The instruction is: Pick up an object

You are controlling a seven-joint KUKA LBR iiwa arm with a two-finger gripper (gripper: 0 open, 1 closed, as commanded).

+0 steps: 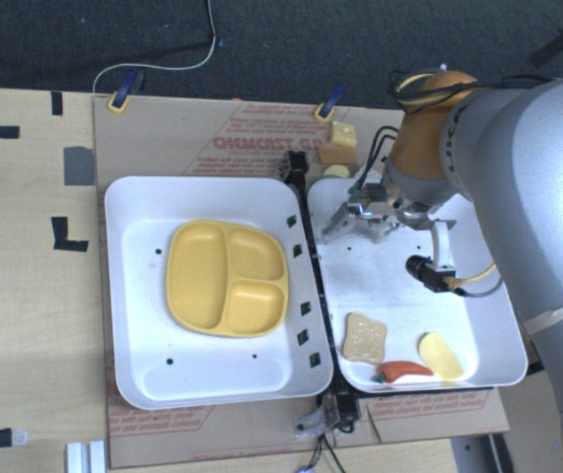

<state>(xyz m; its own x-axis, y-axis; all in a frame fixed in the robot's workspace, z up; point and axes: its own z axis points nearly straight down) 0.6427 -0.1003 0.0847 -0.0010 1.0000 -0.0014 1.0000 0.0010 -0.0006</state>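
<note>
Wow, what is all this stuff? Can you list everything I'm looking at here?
White bins: two, side by side on a cardboard sheet.
Divided plate: one, yellow, three compartments, in the left bin.
Cracker-like piece: one, tan, near the right bin's front edge.
Yellow oval piece: one, front corner of the right bin.
Red-orange piece: one, at the right bin's front wall, beside the yellow oval.
Clamps: two, blue and yellow, on the cardboard's far edge.
Cable: one, white, on the dark cloth behind.
Arm: one, grey with an orange band.
Hand: one, metal, over the right bin's far part.

cardboard sheet (pixel 261 136) | red print, upside down | reads "CHEMCAST"
</note>
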